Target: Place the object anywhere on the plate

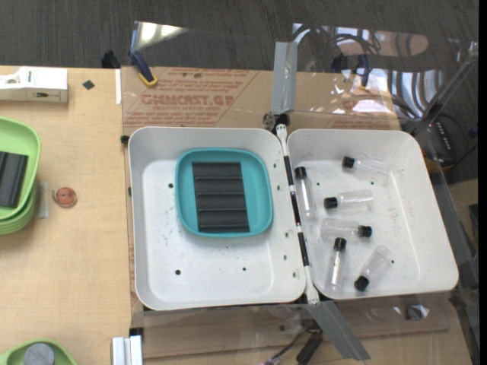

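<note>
Two white bins sit side by side on the tabletop [68,280], touching along a centre seam.

Left bin [152,272]: teal plate [262,196] at about 12 o'clock of the bin's centre, carrying a dark ribbed insert [221,196]. Nothing lies on the insert.

Right bin [415,204]: six clear vials with black caps, all lying down, none on the plate.
- vial at 12 o'clock [361,163]
- vial along the seam wall at 10 o'clock [302,188], body hard to tell from the wall
- vial near centre [346,200]
- vial just below centre [351,230], glass nearly lost against the white floor
- vial at 6 o'clock [336,258]
- vial at 5 o'clock [371,270]

Clear bodies show mostly as glints; the caps are the sure marks.

At the view's 9 o'clock a green tray [19,211] is cut by the frame edge, with a small reddish disc [65,196] beside it. Printed cardboard [198,93] lies behind the bins, its lettering partly unreadable.
</note>
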Controlling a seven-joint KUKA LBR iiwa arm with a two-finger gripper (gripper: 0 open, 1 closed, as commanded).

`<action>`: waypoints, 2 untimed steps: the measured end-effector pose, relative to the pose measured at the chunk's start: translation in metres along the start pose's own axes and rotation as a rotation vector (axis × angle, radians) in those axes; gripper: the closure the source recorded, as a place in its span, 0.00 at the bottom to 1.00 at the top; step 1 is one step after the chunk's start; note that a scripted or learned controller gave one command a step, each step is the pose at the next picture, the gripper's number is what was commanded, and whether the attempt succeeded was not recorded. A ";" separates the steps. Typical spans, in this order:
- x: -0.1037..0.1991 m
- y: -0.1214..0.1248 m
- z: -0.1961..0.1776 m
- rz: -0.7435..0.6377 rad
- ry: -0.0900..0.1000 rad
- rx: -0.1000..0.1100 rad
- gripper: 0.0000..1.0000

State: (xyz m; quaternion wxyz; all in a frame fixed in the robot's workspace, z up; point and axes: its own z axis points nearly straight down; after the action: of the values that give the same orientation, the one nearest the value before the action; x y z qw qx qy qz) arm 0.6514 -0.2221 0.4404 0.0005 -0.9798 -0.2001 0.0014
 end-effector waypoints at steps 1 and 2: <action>0.000 0.000 -0.001 0.078 0.001 0.000 0.00; -0.001 0.001 -0.002 0.185 0.003 0.000 0.00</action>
State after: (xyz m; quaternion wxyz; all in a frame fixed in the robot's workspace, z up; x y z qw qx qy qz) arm 0.6512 -0.2229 0.4419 0.0005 -0.9941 -0.1089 0.0000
